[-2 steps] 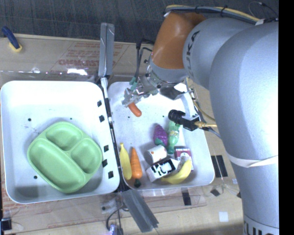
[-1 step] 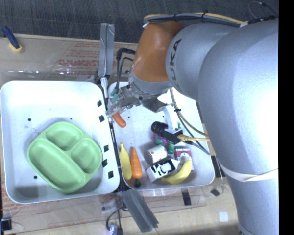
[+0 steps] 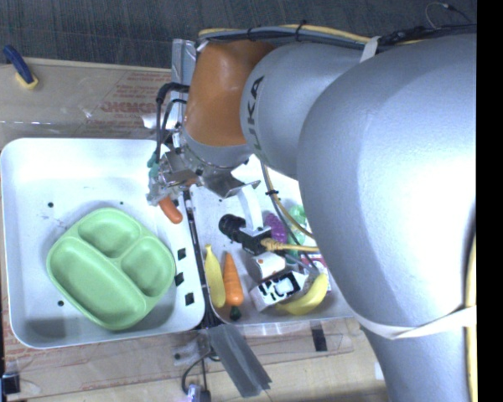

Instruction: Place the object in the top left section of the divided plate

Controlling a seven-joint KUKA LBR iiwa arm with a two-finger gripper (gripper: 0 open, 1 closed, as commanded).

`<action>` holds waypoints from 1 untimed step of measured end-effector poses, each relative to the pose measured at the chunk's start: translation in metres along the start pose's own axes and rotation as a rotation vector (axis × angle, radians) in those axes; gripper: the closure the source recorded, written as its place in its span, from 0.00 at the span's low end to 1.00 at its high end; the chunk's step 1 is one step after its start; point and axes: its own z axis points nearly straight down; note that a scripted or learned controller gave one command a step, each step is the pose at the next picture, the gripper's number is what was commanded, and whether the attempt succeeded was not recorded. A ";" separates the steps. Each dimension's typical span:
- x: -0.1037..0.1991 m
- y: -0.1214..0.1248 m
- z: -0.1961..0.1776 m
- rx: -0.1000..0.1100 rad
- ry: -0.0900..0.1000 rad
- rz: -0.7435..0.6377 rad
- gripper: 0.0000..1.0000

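- The grey arm [image 3: 386, 157] with its orange band covered most of the right white plastic bin [image 3: 260, 322], so much of that bin's contents was hidden.
- The gripper [image 3: 164, 198] hung over the right-hand wall of the left white plastic bin [image 3: 25, 191]. Its tip was a dark tangle of metal, and whether it was open or closed could not be told.
- A small, smooth, oblong orange object [image 3: 171, 212] lay slanted right at the gripper's tip. It sat above the strip between the two bins, just beyond the upper right of the plate. Whether it was gripped could not be made out.
- A pale green, glossy plastic divided plate [image 3: 54, 262] with rounded corners and three hollow sections lay tilted in the left bin.
- In the right bin, a slim yellow banana [image 3: 212, 268] and an orange tapered carrot [image 3: 232, 281] lay side by side along the left wall.
- A second yellow banana [image 3: 312, 295] curved near the bin's lower edge, its far end cut off by the arm.
- A purple item [image 3: 277, 223] peeped out beside the arm, too hidden to name.
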 end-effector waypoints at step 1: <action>-0.001 0.000 0.000 0.000 0.000 0.001 0.00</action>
